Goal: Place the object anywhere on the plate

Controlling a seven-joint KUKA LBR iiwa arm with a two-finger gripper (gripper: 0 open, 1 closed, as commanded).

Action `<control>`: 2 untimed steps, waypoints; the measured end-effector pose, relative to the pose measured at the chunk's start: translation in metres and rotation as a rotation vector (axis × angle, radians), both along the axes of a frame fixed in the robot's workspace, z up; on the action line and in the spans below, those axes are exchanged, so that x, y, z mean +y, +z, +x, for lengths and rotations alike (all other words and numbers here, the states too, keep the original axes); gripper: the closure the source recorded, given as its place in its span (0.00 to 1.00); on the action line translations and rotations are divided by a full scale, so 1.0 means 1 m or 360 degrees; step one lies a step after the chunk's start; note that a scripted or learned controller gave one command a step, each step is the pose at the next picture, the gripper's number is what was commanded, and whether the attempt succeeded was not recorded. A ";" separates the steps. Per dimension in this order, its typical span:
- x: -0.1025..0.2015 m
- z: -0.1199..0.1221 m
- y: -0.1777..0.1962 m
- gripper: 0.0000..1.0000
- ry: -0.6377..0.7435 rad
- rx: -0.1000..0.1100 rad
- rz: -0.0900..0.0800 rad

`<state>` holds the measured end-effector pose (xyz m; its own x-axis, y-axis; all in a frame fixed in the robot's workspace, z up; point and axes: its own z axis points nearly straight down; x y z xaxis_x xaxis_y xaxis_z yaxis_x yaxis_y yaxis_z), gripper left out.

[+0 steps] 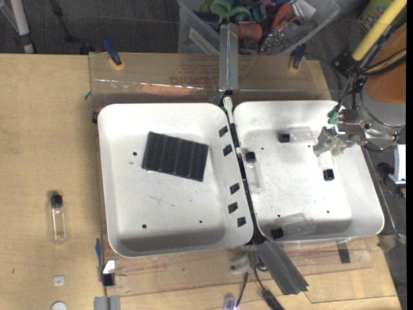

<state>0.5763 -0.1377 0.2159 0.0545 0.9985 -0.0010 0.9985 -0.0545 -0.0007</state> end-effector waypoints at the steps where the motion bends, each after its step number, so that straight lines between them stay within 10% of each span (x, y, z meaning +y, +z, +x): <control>1: -0.018 0.003 -0.125 1.00 -0.0421 -0.0019 -0.0001; 2: -0.033 -0.039 -0.125 1.00 -0.1064 -0.0022 0.0006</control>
